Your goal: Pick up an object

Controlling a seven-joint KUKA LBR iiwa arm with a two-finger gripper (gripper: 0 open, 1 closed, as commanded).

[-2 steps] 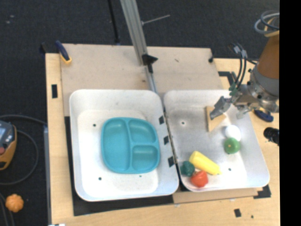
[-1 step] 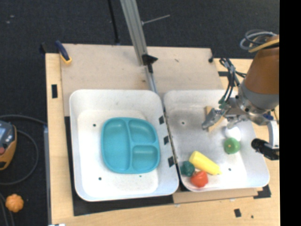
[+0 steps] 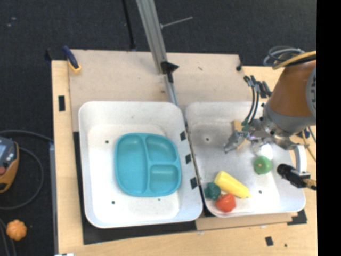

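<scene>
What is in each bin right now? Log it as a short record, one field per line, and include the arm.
left bin: holds a teal divided plate, lying flat near the middle
right bin: holds a yellow object, a red object, a dark green object and a green round object
cluster: yellow, red and dark green objects lie close together at the bin's near edge
end effector: over the right bin's bare middle, apart from the objects
held item: none seen between the fingers
arm: reaches in from the right
</scene>
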